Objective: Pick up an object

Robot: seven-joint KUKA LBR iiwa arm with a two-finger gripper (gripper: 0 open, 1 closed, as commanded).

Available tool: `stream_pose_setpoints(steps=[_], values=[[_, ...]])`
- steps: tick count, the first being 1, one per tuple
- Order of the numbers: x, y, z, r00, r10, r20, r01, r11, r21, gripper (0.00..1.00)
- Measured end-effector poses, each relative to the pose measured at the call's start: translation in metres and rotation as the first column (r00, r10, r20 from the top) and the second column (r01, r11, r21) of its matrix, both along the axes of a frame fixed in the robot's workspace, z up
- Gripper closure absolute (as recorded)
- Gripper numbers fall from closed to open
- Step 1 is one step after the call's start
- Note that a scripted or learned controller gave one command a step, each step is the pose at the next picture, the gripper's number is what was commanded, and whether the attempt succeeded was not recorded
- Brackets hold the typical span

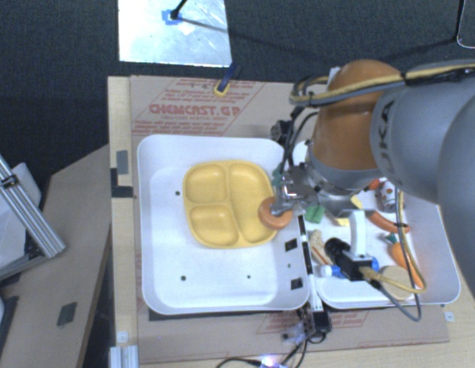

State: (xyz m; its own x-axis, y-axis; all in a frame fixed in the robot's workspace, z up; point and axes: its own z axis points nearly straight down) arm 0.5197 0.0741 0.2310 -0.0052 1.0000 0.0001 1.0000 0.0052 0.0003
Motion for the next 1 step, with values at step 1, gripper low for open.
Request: stream_pose_setpoints(steps=[1], values=[[-0.0067, -0.0071, -0.0169, 1.0, -0.004, 0.0, 0.004, 1.0, 0.0, 1.0]])
